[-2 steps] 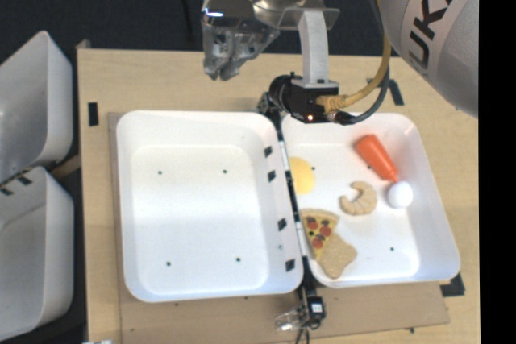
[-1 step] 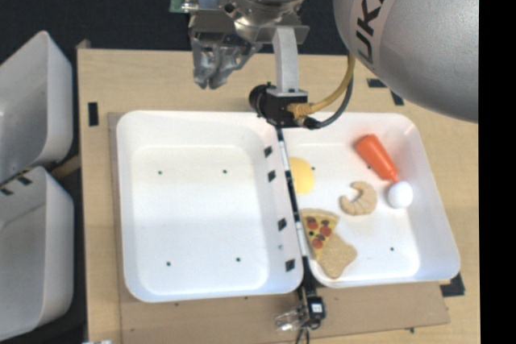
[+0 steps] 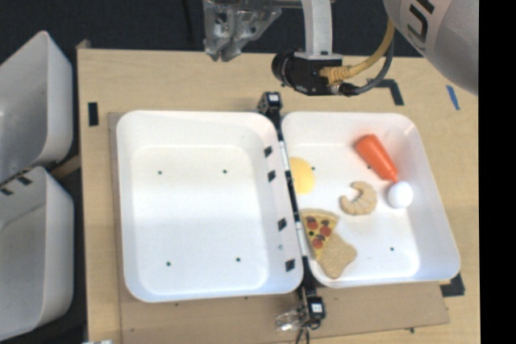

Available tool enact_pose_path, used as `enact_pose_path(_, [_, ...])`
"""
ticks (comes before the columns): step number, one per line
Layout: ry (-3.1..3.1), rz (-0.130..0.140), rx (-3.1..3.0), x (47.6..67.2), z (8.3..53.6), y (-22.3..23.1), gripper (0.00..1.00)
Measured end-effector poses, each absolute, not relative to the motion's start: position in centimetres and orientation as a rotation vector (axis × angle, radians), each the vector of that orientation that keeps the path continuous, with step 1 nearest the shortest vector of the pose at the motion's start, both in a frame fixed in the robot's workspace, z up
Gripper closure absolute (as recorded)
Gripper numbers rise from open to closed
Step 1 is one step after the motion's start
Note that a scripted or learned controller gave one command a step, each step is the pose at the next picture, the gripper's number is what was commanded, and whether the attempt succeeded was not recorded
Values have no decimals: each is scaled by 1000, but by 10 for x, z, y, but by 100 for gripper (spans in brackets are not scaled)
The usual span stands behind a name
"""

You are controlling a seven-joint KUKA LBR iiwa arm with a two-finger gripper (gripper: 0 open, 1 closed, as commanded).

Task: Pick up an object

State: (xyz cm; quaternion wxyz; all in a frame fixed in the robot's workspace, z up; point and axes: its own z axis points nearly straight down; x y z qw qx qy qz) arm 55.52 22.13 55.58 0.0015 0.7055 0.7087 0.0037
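At the top centre of the frame, the gripper [image 3: 228, 44] hung above the bench's far edge, raised well clear of both bins, wrist pointing downward; whether it was spread or closed could not be told. Lower right, the right bin [image 3: 427, 254] held an orange carrot [image 3: 377, 156], white ball [image 3: 400, 194], croissant [image 3: 359, 199], pizza slice [image 3: 319, 227], toast [image 3: 335, 257] and a yellow piece [image 3: 301, 174].

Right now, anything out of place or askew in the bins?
Nothing damaged or spilled. All items sit in the right bin: carrot, white ball, croissant, yellow piece against the divider, and pizza slice overlapping the toast. That overlap may complicate a grasp. The gripper is above the bench, beyond the bins.
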Motion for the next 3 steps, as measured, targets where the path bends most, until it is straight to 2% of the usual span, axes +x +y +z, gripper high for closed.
enact_pose_path(1, [2215,-2,2227,536,552,129,100])
enact_pose_path(2, [2228,4,2213,531,551,209,100])
enact_pose_path(3, [2224,3,2215,555,551,222,100])
